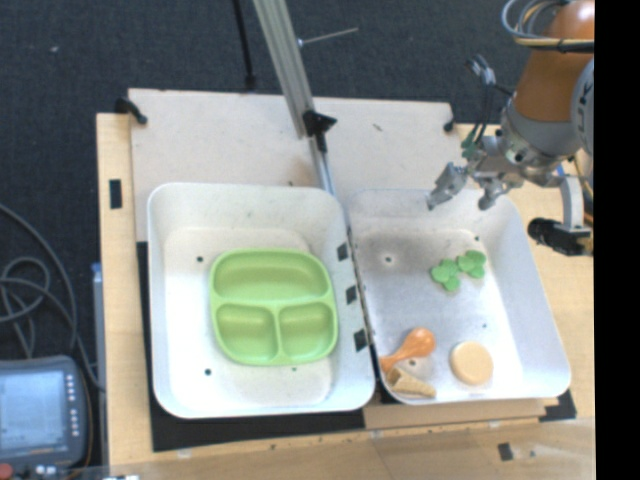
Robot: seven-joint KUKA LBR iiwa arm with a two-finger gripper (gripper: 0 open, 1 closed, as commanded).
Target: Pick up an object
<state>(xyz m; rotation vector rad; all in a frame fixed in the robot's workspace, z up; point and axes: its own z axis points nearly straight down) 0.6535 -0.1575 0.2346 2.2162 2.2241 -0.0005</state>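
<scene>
Cone (412, 379), orange spoon (413, 347), tan disc (471, 363) near front; green piece (457, 269) mid-bin; jaws (465, 192) apart, empty, above far rim.

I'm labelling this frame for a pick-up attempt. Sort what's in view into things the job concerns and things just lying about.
Belongs to the job:
- gripper, open, over the right white bin
- green leafy toy piece
- orange spoon-shaped toy
- round tan disc
- beige cone-shaped piece

Just lying about:
- green three-compartment plastic tray, in the left white bin
- grey metal pole
- small screen
</scene>
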